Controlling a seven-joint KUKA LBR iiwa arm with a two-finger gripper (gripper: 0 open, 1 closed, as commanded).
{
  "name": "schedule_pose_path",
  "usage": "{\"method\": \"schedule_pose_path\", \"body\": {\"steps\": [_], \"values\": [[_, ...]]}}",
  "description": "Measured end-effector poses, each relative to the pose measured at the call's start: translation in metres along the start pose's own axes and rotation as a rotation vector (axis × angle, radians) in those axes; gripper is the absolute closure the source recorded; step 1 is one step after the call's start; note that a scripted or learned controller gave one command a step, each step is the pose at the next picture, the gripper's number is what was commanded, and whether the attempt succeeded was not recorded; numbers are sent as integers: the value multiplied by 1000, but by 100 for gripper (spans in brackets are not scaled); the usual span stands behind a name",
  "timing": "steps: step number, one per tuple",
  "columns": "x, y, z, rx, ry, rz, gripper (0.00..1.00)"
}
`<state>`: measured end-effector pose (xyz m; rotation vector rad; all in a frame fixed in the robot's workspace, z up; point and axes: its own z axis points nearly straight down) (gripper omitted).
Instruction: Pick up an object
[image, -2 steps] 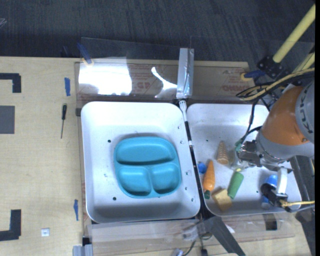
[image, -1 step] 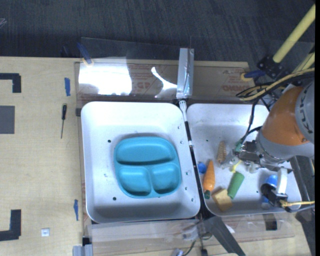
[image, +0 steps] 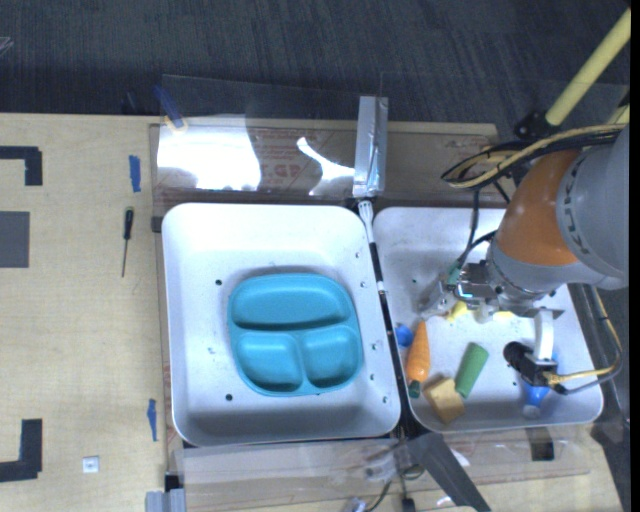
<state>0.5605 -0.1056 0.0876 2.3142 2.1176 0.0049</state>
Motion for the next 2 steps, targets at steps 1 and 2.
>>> {"method": "schedule_pose_path", "body": {"steps": [1, 2], "values": [[6, 36, 1, 0, 0, 31, 0], [-27, -50, 0, 4, 0, 69, 0]]}}
